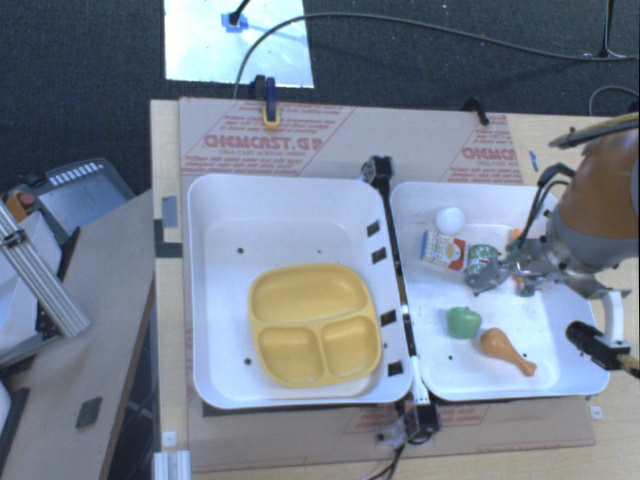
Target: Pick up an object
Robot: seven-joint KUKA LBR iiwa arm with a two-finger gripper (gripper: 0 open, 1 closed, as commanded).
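- The arm came in from the right edge of the frame, its orange band sitting over the upper right part of the right bin.
- The gripper reached leftward into the middle of that bin, low over its floor; whether it was apart or together could not be told, and nothing could be seen clamped in it.
- A small can with a green label lay right at the gripper's tip, though contact was unclear.
- A small carton with a red and white label lay just left of the can, and a white ball sat above the carton, toward the bin's upper wall.
- A green apple-like fruit rested below the gripper, in the lower middle of the bin.
- A tan drumstick-shaped toy lay just right of the fruit, slanting toward the lower right.
- The left bin held a yellow three-compartment tray in its lower centre.
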